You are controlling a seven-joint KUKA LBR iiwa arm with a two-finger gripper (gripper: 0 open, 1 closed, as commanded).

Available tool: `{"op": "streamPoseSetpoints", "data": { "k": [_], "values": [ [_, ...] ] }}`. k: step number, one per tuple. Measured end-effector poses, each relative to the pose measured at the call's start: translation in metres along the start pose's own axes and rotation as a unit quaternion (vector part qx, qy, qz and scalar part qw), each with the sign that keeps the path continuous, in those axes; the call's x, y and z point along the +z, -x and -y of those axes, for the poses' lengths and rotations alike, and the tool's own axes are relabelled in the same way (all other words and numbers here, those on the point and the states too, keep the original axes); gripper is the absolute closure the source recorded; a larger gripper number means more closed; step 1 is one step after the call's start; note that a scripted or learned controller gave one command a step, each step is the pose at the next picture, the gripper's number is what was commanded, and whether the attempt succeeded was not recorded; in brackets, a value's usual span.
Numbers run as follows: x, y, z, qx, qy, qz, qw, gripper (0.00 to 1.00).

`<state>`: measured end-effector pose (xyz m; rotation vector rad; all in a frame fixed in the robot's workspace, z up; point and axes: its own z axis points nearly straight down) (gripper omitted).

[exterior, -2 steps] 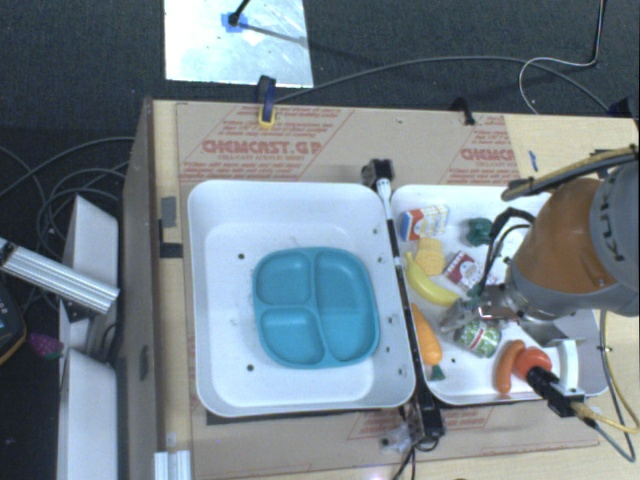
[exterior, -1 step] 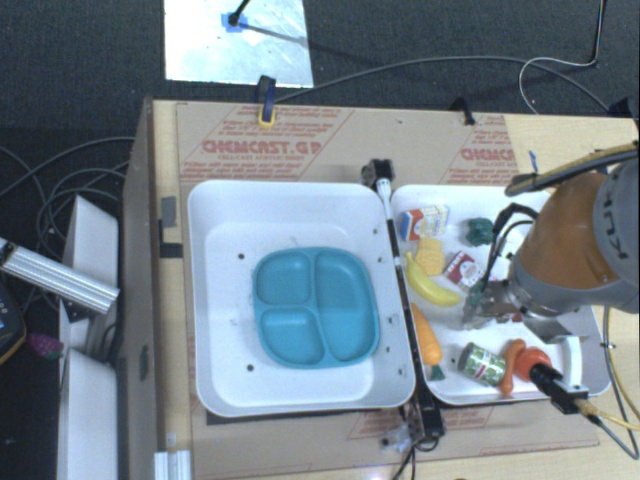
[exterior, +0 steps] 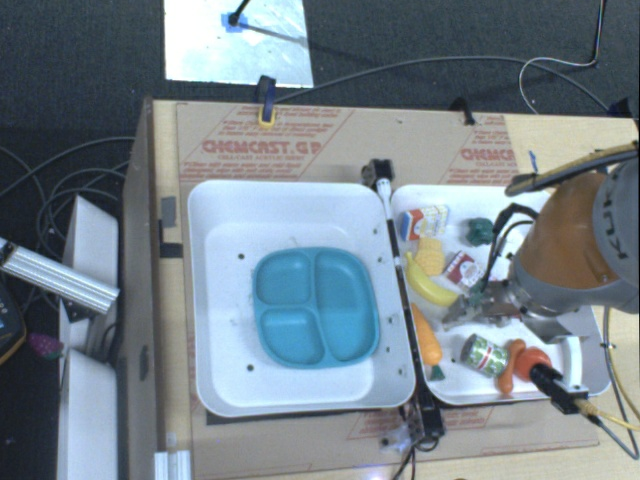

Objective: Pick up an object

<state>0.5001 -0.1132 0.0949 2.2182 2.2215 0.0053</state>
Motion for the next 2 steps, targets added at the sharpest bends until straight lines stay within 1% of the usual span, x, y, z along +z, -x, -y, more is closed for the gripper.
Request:
{"op": "streamPoseSetpoints", "data": {
  "k": [1, 2],
  "values": [
    [0.011, -0.016, -0.097, -0.001, -0.001, 0.000, 1.0000, 0.00],
    [0.015, -0.010, -0.163, -0.003, -0.016, -0.002, 0.9999, 0.00]
  ]
}}
